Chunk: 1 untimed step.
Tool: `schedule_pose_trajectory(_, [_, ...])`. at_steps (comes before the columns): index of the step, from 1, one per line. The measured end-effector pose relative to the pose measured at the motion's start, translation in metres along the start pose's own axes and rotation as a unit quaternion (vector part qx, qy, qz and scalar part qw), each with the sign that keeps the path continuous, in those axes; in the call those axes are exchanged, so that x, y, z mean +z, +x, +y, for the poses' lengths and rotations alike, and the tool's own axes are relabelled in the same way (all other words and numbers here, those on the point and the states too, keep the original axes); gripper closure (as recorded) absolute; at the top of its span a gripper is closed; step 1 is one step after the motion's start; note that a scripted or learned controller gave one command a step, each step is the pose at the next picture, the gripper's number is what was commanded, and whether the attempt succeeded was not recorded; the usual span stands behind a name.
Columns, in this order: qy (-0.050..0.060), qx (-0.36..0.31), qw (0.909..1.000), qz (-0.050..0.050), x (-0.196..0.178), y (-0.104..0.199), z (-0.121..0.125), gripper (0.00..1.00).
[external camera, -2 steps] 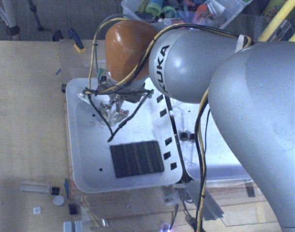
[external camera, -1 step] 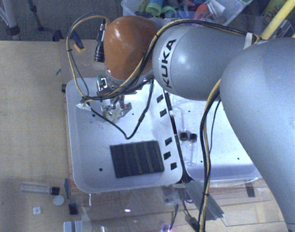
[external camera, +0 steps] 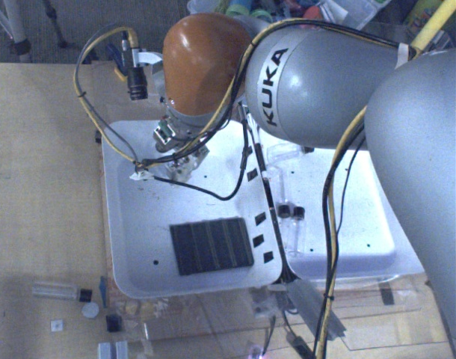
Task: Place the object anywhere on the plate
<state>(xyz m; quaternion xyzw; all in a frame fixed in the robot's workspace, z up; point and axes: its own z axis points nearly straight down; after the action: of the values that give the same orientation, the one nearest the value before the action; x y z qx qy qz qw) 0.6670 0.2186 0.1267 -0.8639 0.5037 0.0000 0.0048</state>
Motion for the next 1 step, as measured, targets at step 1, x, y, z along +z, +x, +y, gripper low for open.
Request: schedule_pose_trajectory(1, [-0.001,-0.161,0.987,0.0,-0.0906,-0.0076,-0.0043,1.0])
